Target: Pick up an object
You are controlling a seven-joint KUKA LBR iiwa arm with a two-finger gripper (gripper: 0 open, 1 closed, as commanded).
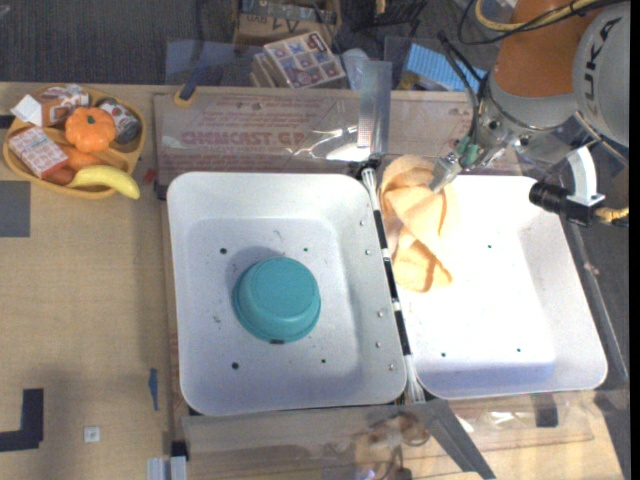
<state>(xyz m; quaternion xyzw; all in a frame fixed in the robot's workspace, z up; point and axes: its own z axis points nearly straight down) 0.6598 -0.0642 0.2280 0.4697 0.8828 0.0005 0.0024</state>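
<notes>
A pale orange cloth (pixel 415 230) hangs in folds at the left edge of the right bin (pixel 520 308), its top pulled up to a peak. My gripper (pixel 441 177) comes down from the upper right and is shut on that peak, with the cloth's upper fold pinched between its fingers. The cloth's lower end (pixel 420 268) still touches the bin floor beside the divider. A teal bowl (pixel 278 299) sits upside down in the middle of the left bin (pixel 200 218), well away from the gripper.
The arm's grey and orange body (pixel 550 38) fills the upper right above the right bin. A basket of toy fruit (pixel 75 143) stands on the bench at the far left. A cardboard sheet (pixel 260 133) lies behind the bins.
</notes>
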